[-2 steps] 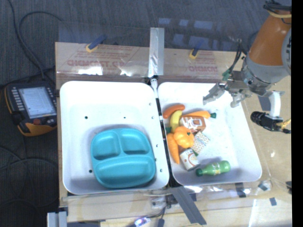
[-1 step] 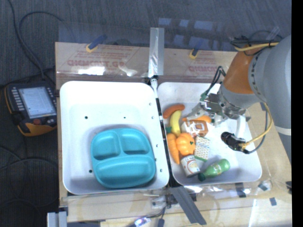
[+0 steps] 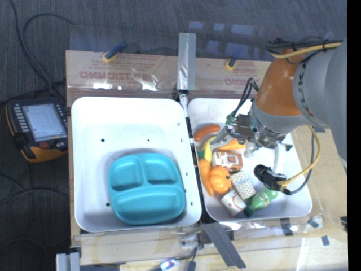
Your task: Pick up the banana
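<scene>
My gripper [image 3: 246,133] hangs over the right bin [image 3: 299,199], just right of the banana [image 3: 207,149]. Right of the banana: orange carton [image 3: 228,158]. Below it: small pumpkin [image 3: 217,177], green bottle [image 3: 260,199]. Far left of it: blue tray [image 3: 147,188] in the left bin [image 3: 90,123].

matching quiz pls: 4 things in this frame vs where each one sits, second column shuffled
Things:
1. blue divided tray
2. banana
3. green bottle
4. teach pendant

Places:
A. on the floor, left of the bench
B. right bin, near its front edge
C. left bin, front half
D. right bin, by the wall it shares with the left bin

Pairs: 1-C, 2-D, 3-B, 4-A
</scene>
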{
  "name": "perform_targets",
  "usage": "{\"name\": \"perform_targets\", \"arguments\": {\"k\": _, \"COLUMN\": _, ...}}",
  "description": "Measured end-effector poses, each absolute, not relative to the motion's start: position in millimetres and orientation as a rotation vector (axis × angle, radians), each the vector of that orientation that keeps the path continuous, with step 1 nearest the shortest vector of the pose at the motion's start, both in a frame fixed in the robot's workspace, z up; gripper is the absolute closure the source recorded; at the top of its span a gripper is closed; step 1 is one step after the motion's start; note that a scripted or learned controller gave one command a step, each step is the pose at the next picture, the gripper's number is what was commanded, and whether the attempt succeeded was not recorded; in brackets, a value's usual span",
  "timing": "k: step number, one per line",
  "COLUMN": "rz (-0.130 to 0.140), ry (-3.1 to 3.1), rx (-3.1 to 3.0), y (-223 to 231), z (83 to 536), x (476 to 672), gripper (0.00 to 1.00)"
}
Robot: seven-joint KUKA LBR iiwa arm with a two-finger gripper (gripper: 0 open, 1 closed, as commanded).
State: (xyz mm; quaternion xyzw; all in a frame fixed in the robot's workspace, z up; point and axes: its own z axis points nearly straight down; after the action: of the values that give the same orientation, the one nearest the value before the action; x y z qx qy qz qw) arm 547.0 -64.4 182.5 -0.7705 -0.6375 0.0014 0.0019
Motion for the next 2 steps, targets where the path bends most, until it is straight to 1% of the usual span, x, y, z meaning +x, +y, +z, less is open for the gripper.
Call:
{"name": "perform_targets", "arguments": {"k": 1, "rz": -0.011, "ry": -2.115, "rx": -2.336, "y": -141.2, "z": 90.3, "x": 568.1, "gripper": 0.0}}
{"name": "perform_targets", "arguments": {"k": 2, "rz": 0.019, "ry": -1.732, "rx": -2.607, "y": -171.3, "z": 87.6, "x": 667.1, "gripper": 0.0}}
